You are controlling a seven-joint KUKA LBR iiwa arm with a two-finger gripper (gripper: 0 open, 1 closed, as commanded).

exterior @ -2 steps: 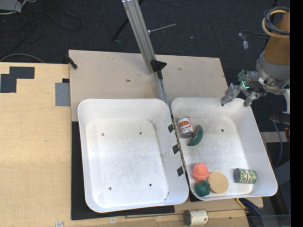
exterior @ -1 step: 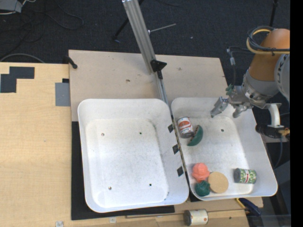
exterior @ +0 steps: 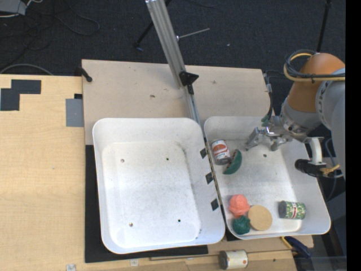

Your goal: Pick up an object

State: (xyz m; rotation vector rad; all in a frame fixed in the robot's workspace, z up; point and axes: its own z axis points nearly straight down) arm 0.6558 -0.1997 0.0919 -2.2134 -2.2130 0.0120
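Six objects lie in the right-hand shallow white bin (exterior: 316,222): one red-and-white labelled can (exterior: 220,151) near its left wall, one dark green curved piece (exterior: 234,162) touching that can, one crumpled orange-pink lump (exterior: 239,204), one small dark green lump (exterior: 242,224) just below it, one flat tan round disc (exterior: 260,217) beside both, and one green-labelled small can (exterior: 291,210) lying on its side (towards the bin's right wall). The two-finger gripper (exterior: 264,141) hangs over the upper part of this bin, fingers (exterior: 251,140) seemingly spread apart with nothing between them, though the view is coarse. The left-hand shallow white bin (exterior: 149,185) sits alongside.
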